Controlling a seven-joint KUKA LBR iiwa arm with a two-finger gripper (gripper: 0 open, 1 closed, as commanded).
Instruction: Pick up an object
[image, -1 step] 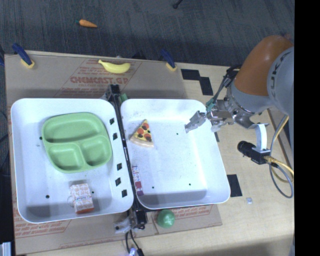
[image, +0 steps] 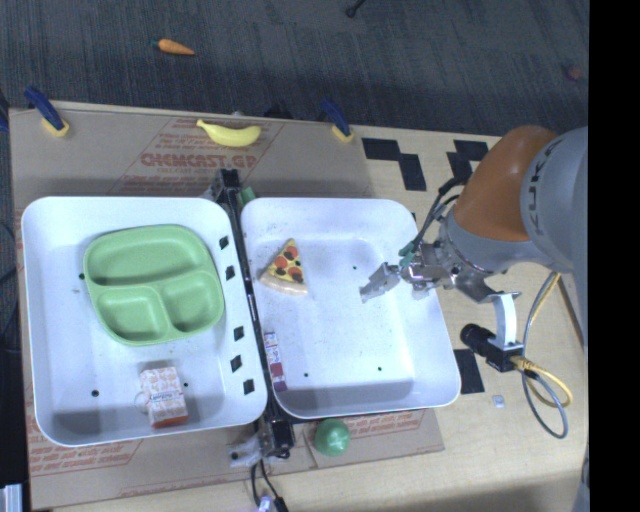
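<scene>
So the arm (image: 520, 200) comes in from the right and its pincer (image: 378, 285) hangs over the right bin (image: 400, 380), roughly mid-bin toward the right wall, with nothing between its tips that I can make out. Whether it's apart or together I honestly can't tell, it's too small and blurry at this angle. The obvious thing to grab is the pizza slice (image: 285, 267), lying flat on the bin floor in the upper left part of that same bin, close to the divider (image: 250, 310) between the two bins — well apart from the pincer, so my guess is the grab hasn't started and it's just parked above open floor. The slice being flat and thin looks like the tricky part, and it sits near the bin wall, so an approach from the left side would be cramped. The left bin (image: 40, 330) has a green compartment tray (image: 152, 282) taking up most of its upper half and a small snack packet (image: 161, 395) below it near the front — both reachable in theory, but the arm would have to cross the divider to get there. Outside the bins there's a banana (image: 229, 132) on the cardboard (image: 300, 150) behind them, a green ball (image: 332, 436) on the cardboard in front of the right bin, and something small and orange (image: 176, 46) on the floor well beyond the table. Blue clamps (image: 48, 112) pin the cardboard corners. Nothing sits between pincer and slice.
</scene>
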